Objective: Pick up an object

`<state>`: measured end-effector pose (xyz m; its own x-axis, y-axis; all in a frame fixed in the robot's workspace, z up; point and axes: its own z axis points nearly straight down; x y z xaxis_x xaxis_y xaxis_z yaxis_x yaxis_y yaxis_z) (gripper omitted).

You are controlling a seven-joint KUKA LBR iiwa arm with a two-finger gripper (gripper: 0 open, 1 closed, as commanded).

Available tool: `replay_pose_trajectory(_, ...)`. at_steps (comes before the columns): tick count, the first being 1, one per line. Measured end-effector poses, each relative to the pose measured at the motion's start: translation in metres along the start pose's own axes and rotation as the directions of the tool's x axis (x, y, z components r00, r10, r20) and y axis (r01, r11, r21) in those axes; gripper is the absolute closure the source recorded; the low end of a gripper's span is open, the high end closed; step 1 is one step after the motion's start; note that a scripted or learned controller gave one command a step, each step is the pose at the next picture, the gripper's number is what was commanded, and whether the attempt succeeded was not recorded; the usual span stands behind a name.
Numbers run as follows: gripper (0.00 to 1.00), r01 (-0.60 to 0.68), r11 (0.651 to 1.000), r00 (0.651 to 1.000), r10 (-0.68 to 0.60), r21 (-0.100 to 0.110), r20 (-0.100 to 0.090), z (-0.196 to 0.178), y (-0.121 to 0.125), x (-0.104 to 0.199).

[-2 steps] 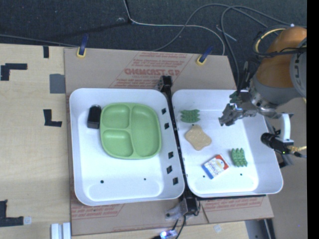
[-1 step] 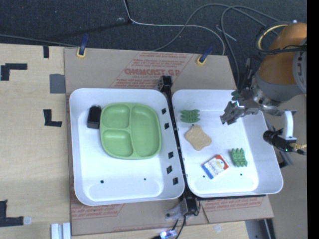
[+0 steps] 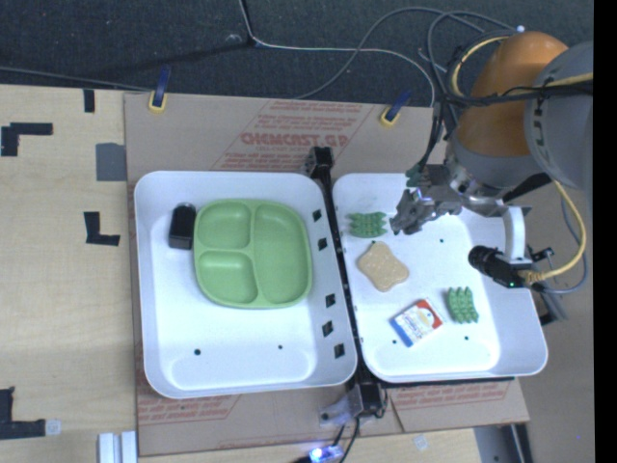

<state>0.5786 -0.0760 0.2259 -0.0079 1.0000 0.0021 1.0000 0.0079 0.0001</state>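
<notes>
The right bin (image 3: pixel 511 350) holds several small items. A green knobbly piece (image 3: pixel 366 224) lies near its upper left corner. A tan bread-shaped piece (image 3: pixel 383 266) sits just below it. Lower down lie a red, white and blue packet (image 3: pixel 416 322) and a small green block (image 3: pixel 462 304). My gripper (image 3: pixel 409 214) hangs low over the right bin, just right of the green knobbly piece and above the tan piece. I see nothing held in it.
The left bin (image 3: pixel 154 287) contains a green divided plate (image 3: pixel 254 254) and a black block (image 3: pixel 181 226) beside the plate's left edge. A black divider (image 3: pixel 333 258) runs between the bins. Cables (image 3: pixel 540 258) trail at the right of the arm.
</notes>
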Motion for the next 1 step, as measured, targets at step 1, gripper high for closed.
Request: replay_pose_trajectory(1, 1.00, -0.001, 1.000, 1.000, 0.001, 0.001, 0.001, -0.0062, 0.0136, 0.0509)
